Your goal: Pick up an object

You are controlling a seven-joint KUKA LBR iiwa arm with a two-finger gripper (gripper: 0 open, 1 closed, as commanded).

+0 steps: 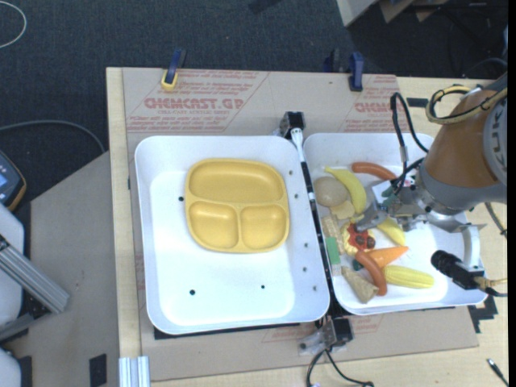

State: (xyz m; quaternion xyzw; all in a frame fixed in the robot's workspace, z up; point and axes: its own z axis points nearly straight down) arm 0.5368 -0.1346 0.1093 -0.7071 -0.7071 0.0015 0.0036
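The right bin [451, 295] holds a pile of toy food. In it lie a yellow banana [352, 185], a red sausage [373, 169], a brown potato-like lump [328, 190], an orange carrot [384, 256], a yellow corn cob [409, 277] and small red pieces [360, 239]. My gripper [379, 214] reaches in from the right and hangs low over the middle of the pile, between the banana and the carrot. Its tips are lost among the grey metal and the toys.
The left bin [161, 240] holds a yellow three-compartment plate [238, 204]. A black divider rail [310, 208] runs between the bins. The arm's body [455, 156] and a black fitting [453, 269] overhang the right bin's right side. Clamps [171, 71] [355, 69] stand at the board's far edge.
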